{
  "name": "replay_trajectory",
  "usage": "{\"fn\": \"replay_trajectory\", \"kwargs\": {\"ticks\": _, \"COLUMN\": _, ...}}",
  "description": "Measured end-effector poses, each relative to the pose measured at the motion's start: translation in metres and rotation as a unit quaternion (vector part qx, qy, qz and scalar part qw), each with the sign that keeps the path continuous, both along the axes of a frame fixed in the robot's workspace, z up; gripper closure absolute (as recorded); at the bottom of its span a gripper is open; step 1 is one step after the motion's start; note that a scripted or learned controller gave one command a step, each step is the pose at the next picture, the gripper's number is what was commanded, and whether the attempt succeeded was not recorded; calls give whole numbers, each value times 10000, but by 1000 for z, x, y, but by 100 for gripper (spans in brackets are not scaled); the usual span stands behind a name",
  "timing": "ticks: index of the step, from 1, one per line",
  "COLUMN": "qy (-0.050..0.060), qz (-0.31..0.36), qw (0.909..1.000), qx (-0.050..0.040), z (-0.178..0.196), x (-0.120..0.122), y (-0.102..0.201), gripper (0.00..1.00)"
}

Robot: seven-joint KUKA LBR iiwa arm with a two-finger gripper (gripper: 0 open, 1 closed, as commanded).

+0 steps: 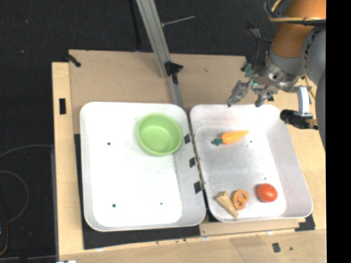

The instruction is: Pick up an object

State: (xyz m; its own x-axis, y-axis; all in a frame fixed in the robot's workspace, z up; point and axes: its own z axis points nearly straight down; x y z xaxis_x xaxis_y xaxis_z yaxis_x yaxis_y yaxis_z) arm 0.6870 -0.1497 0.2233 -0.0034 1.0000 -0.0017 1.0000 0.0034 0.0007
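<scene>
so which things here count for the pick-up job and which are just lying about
For the job:
- open two-finger gripper, above the right bin's far edge
- orange toy carrot
- round red tomato
- orange ring-shaped pretzel
- tan wedge
- green plastic bowl

Lying about:
- slanted grey metal pole

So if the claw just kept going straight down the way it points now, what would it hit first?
Probably the far rim of the right bin, or bare bin floor just inside it; depth is unclear. The claw hangs well short of the carrot.

carrot (232, 137): orange, green end pointing left, lying flat in upper right bin | tomato (266, 193): red, round, near front right corner | pretzel (239, 199): just left of tomato | bowl (159, 135): green, upright, left bin
</scene>
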Motion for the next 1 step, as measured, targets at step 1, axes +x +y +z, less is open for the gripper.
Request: {"fn": "replay_trajectory", "kwargs": {"ticks": 1, "qy": 3, "qz": 1, "qw": 10000, "qx": -10, "z": 0, "x": 0, "y": -1, "gripper": 0}}
